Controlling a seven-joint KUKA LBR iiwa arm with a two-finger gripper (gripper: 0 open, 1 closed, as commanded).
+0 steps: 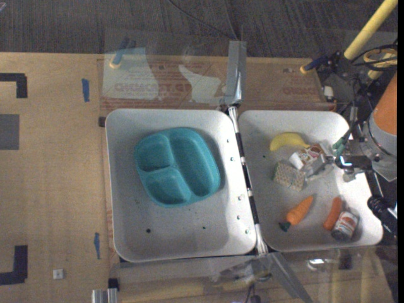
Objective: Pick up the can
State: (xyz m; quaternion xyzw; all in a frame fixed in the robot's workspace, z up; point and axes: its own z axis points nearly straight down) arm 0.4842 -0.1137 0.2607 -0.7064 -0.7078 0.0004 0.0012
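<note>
The can (344,226) is small, with a white and red label and a dark end. It sits in the front right corner of the right bin (265,131), touching an orange carrot-like piece (332,212). My gripper (320,161) reaches in from the right and hangs low over the middle of that bin. It is beside a small red and white item (309,155) and well behind and left of the can. The grey arm with its orange band (386,115) stands at the right edge.
The right bin also holds a yellow banana (289,142), a speckled tan block (289,175), a white piece (297,160) and a carrot (298,211). A teal divided plate (178,166) lies in the left bin (126,232). Cables and a yellow pole (372,24) are at the back right.
</note>
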